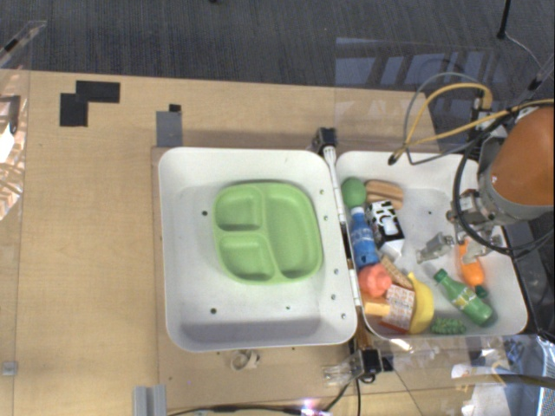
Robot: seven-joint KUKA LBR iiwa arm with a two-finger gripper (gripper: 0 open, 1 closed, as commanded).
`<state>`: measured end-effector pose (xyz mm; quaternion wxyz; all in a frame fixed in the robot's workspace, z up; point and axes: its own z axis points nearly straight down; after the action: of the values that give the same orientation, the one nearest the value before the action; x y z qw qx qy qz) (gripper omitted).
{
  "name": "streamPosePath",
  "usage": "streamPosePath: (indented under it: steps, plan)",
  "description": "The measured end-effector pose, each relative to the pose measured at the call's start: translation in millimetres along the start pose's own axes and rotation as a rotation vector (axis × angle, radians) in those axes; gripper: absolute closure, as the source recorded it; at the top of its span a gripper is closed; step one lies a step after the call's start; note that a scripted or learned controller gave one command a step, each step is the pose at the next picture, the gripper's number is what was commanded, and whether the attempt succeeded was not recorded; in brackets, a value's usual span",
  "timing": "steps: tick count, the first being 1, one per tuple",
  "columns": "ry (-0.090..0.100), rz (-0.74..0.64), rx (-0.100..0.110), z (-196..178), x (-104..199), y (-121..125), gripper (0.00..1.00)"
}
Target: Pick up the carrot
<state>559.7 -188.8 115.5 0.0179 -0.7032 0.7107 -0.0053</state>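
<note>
The carrot (pixel 472 271), small and orange, lies near the right wall of the right bin (pixel 425 199). The grey arm with its orange band (pixel 526 165) reaches in from the right and hangs over that bin's right half. My gripper (pixel 434 248) is a small grey metal shape just left of the carrot, low over the bin floor. Nothing shows between it and the carrot, and the two look slightly apart. A green bottle (pixel 462 297) lies just in front of the carrot.
The right bin also holds a banana (pixel 422 307), a blue bottle (pixel 364 241), a black-and-white box (pixel 387 218), a green round item (pixel 353 191) and a pink-orange fruit (pixel 374 280). A green divided plate (pixel 264 232) sits in the left bin (pixel 186 232). Cables loop above the arm.
</note>
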Motion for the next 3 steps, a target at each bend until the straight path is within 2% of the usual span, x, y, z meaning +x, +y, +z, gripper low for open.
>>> streamPosePath:
  steps: [1,2,3]
  plan:
    - [-0.004,-0.314,-0.006,23.4,0.5,-8.7,0.0]
    - [0.001,-0.752,-0.022,2.2,3.7,23.9,0.0]
    - [-0.001,-0.887,-0.025,27.1,0.7,13.4,0.0]
